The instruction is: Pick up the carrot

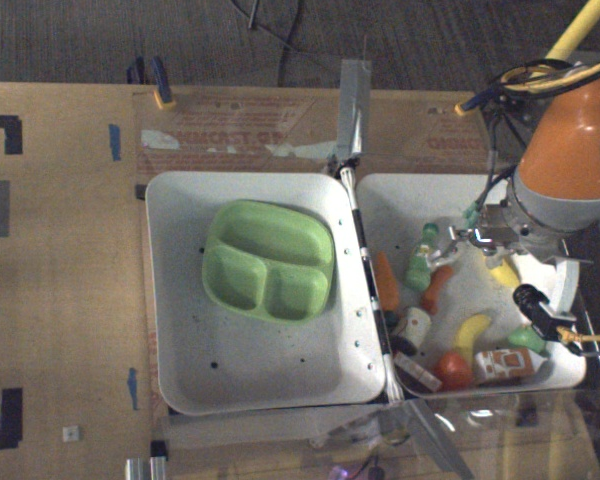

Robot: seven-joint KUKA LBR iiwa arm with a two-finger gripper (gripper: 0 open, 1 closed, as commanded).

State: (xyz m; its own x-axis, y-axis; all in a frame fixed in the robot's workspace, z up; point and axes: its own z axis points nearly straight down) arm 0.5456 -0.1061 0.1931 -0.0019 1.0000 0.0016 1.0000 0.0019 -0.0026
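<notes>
The carrot (385, 280) is a short orange piece lying lengthwise against the left wall of the right bin (400, 200). My gripper (483, 244) hangs over the middle of that bin, under the orange-banded wrist, well to the right of the carrot and apart from it. Between the two stand a small green bottle (418, 266) and a red-orange piece (435, 288). Nothing shows held in the gripper.
The right bin also holds a yellow banana (470, 332), a red tomato (455, 370), a small carton (505, 365), a white-and-black item (412, 328) and a green piece (528, 338). A green divided plate (268, 260) lies in the left bin (180, 348).
</notes>
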